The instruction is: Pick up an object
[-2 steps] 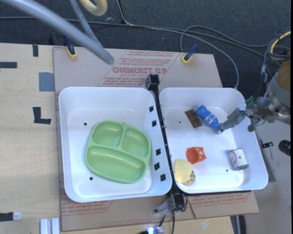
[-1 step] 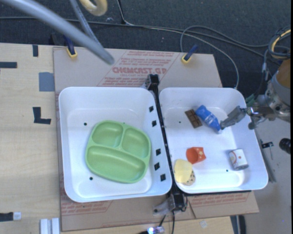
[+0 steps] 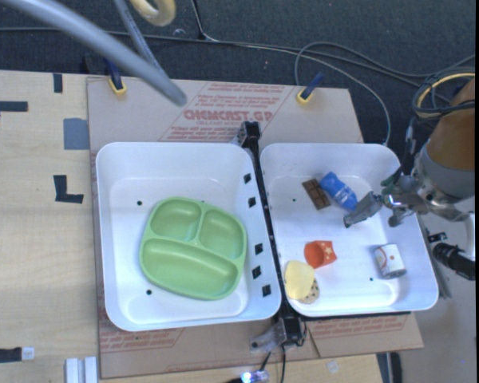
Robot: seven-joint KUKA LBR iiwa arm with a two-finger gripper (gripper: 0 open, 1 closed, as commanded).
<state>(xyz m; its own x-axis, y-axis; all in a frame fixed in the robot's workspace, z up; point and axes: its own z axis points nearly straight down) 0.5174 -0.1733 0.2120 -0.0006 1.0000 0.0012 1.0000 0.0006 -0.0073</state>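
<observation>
The right bin [image 3: 347,156] holds several small things. A blue bottle-like object [image 3: 338,190] lies beside a brown bar [image 3: 316,193] near the bin's back. An orange-red piece [image 3: 321,253] and a pale yellow round piece [image 3: 301,282] sit toward the front. A small white can [image 3: 389,260] rests at the front right. My gripper [image 3: 378,211] hangs over the bin's right side, just right of the blue object and behind the can. Its fingers are spread open with nothing between them.
The left bin [image 3: 112,214] holds a green divided plate [image 3: 194,247]. A black clip strip [image 3: 256,214] runs along the wall between the bins. Cables [image 3: 343,62] trail over the dark floor behind the bench.
</observation>
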